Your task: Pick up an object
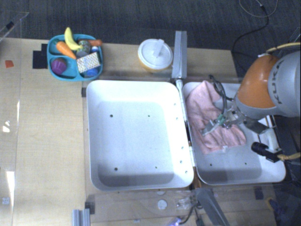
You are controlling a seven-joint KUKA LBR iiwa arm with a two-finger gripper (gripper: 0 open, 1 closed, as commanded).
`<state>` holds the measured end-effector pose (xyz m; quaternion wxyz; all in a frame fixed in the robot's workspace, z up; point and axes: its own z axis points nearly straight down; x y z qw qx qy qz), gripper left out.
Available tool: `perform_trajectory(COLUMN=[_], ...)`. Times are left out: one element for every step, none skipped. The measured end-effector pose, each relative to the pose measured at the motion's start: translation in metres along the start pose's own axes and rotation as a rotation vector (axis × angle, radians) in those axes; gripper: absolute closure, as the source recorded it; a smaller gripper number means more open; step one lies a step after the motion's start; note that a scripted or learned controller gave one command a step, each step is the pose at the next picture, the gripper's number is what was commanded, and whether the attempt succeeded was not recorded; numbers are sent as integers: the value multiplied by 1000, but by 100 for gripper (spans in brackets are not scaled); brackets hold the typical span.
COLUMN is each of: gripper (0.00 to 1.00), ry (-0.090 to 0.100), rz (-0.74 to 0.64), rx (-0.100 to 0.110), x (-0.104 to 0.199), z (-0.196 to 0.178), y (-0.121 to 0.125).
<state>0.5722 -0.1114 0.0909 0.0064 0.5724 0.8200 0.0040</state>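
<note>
Grey arm with a bulbous orange band above its wrist.

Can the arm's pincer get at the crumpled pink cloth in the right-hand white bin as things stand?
Probably yes. The pincer hangs right over the crumpled pink cloth in the right-hand white bin, and nothing lies on top of the cloth or between the two. Whether it already grips fabric is unclear.

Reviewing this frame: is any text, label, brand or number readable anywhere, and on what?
None is legible.
Patterned silver packet in the blue divided tray: print too small to read.
White round lidded container: no marking seen.
Pink crumpled cloth, under the gripper: plain.
</note>
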Motion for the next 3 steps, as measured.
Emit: perform_trajectory(gripper=[0,0,0], ry=[0,15,24], rz=[-66,-138,-166], rx=[1,30,26], x=[0,-15,-34], z=[2,3,3], y=[55,95,89])
